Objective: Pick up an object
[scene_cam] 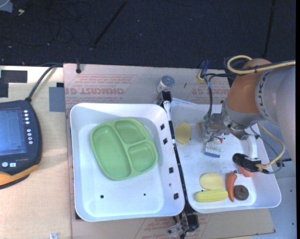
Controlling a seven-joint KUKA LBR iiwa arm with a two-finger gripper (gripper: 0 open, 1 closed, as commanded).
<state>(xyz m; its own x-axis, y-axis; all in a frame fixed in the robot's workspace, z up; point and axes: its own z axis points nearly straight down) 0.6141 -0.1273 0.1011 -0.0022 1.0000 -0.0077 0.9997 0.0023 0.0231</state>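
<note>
Yellow corn cob (pixel 211 196) lies at the front of the right bin (pixel 192 168), with a pale yellow oval piece (pixel 212 180) just behind it, an orange carrot (pixel 231 185) standing beside both, and a brown round piece (pixel 241 192) near the carrot's lower end. None of these 4 things is lifted; all rest on the bin floor.

Farther back, a small blue-and-white carton (pixel 214 147) sits on the floor of the same bin, and a pale yellow cup-like piece (pixel 183 132) lies close to the divider between the 2 bins. The gripper (pixel 213 132) hangs low over the right bin, just behind the carton and very near its top edge, so the carton looks like the likely target. Whether the tool is released or clenched cannot be told from this angle, and nothing can be seen held in it.

A green divided plate (pixel 124 148) lies alone in the left bin (pixel 80 133), well apart from the arm.

My judgement: the approach is made, but the pick is not yet done. A secure grasp and a lift clear of the bin floor are both left.
</note>
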